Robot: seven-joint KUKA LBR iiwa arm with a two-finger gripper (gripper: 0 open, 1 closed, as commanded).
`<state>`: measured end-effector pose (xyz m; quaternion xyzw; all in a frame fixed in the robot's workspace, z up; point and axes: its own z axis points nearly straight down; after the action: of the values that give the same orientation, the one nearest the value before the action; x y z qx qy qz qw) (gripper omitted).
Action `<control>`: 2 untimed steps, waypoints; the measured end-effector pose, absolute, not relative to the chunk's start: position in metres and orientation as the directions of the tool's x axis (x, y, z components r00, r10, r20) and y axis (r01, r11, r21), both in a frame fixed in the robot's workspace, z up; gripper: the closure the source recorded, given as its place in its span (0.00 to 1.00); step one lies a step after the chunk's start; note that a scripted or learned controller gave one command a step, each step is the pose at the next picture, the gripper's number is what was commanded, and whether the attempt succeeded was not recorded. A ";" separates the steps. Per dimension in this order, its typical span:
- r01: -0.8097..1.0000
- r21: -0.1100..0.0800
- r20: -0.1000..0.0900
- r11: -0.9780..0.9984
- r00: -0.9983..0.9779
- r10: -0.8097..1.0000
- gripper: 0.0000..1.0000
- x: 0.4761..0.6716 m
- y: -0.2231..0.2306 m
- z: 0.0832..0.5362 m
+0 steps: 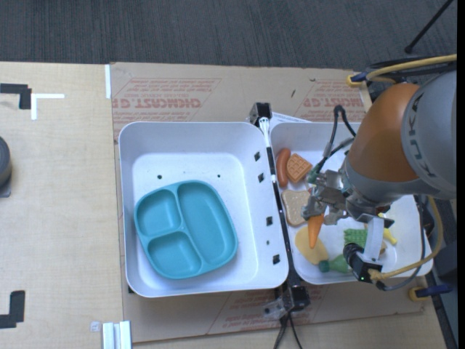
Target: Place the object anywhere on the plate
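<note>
We see the gripper [317, 211] over the right bin [407, 264], near its left wall. An orange carrot [314, 230] hangs pinched between its fingers. Blue plate [186, 228] sits in the left bin [189, 142].

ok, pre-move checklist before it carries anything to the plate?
1. Plate in left bin, upright, nothing on it: ok.
2. Gripper over right bin, above the food pile: ok.
3. Carrot right under the gripper, tip down; seated between the fingers: cannot tell.
4. Waffle, bread and green toy crowd the carrot; snag risk: not ok.
5. Route left over the wall between the bins: ok.
</note>
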<state>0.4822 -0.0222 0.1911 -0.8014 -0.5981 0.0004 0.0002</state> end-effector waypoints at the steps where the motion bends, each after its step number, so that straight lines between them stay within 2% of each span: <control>1: 0.653 -0.002 -0.005 -0.757 0.757 0.653 1.00 0.517 0.013 0.231; 2: 0.655 -0.007 -0.008 -0.755 0.755 0.656 1.00 0.507 0.073 0.190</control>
<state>0.5074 0.0733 0.1898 -0.9368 -0.3499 0.0050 0.0017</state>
